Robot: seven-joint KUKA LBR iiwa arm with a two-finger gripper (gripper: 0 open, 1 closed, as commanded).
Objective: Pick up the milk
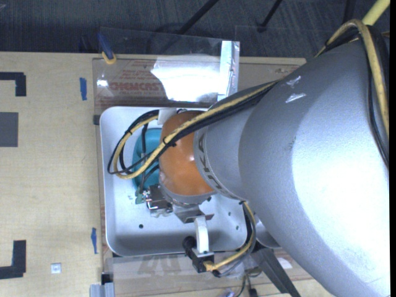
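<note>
Presumably the milk sits under the arm (297, 159) in the bin (117, 228); it cannot be made out; a carton would be light, crushable, best pinched across flat sides.

My arm (309, 141): plain grey, glossy, with an orange band (182, 159) above the wrist. Black and yellow cables (133, 150) loop beside it. Teal part (150, 150) next to the band. Bin (117, 228): white, unpatterned. Bench (49, 166): pale tan wood grain, black square marks, small blue tape strips (83, 88). Clear sheet (167, 73) at the bin's far edge, faint red lettering, white glare. Floor (124, 8): dark blue-grey, speckled.
</note>
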